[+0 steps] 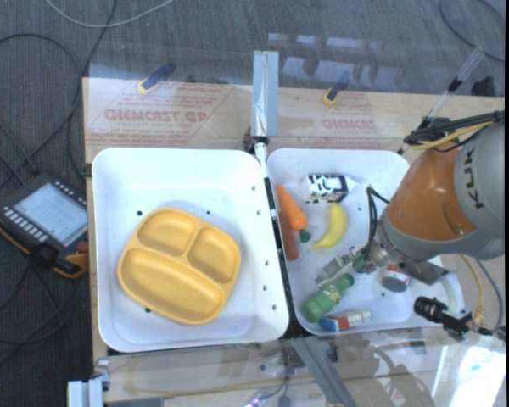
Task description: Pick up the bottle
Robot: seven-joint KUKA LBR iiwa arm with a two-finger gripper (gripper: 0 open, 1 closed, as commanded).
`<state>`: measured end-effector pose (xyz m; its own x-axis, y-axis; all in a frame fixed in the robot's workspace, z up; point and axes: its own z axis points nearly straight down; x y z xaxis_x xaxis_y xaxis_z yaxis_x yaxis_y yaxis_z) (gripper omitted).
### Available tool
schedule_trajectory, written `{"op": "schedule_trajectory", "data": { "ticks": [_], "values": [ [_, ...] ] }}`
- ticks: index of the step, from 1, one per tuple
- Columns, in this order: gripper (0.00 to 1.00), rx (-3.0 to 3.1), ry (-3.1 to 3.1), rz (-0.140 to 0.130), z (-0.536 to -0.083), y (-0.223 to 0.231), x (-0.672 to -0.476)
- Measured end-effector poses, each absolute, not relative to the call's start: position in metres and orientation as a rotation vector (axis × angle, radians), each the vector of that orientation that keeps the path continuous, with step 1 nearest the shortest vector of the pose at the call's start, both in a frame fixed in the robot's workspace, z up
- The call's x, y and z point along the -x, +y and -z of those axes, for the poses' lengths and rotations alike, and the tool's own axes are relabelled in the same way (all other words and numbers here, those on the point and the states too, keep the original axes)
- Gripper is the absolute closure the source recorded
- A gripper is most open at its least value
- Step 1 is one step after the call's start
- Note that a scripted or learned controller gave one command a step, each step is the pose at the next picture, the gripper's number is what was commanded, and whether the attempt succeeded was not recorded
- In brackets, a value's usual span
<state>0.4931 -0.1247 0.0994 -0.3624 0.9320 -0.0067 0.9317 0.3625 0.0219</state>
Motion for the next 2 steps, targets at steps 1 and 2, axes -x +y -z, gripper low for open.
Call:
{"op": "schedule_trajectory", "data": {
  "ticks": [1, 2],
  "values": [
    [1.00, -1.764, 2.582, -0.026, -0.1068, -0.1231, -0.4939],
    [0.00, -1.764, 2.582, -0.026, -0.1067, -0.1231, -0.4938]
  ]
}}
